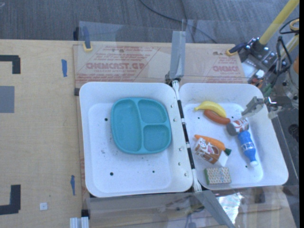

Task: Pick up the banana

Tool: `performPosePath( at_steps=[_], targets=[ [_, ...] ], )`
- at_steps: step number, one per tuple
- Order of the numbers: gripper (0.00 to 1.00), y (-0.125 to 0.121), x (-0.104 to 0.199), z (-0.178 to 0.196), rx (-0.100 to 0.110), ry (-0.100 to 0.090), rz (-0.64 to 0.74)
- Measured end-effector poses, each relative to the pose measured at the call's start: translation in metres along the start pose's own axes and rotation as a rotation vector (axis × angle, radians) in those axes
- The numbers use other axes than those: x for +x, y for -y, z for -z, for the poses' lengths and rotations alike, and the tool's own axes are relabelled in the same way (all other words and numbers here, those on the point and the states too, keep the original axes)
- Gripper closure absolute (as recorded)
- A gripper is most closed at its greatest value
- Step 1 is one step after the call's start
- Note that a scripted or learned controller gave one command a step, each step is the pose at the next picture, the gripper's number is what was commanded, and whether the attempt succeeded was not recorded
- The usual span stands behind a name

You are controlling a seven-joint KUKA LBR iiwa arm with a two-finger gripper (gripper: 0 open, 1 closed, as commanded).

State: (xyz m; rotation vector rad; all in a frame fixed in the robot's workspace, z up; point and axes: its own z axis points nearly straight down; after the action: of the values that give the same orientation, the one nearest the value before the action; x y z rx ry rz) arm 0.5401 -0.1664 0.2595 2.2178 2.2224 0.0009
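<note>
Here, the board (pixel 118 61) above the bins reads "CHEMCAST GP"; the banana (pixel 212 108) lies upper in the right bin (pixel 278 160), touching a sausage (pixel 217 118); the gripper (pixel 251 107) at right is blurred, its state unclear.

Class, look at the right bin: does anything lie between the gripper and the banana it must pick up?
Nothing visible does. The gripper hangs over the right bin's upper right part, and the banana lies to its left across bare bin floor. A sausage touches the banana's lower side, so it crowds the grasp rather than blocking the way.
</note>
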Motion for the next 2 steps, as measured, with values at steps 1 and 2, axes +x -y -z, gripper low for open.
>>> performPosePath(
  at_steps=[1, 2],
  targets=[
    [0.00, -0.039, -0.022, -0.153, 0.001, -0.001, 0.016],
    [0.00, -0.059, -0.009, -0.171, -0.007, 0.003, -0.050]
  ],
)
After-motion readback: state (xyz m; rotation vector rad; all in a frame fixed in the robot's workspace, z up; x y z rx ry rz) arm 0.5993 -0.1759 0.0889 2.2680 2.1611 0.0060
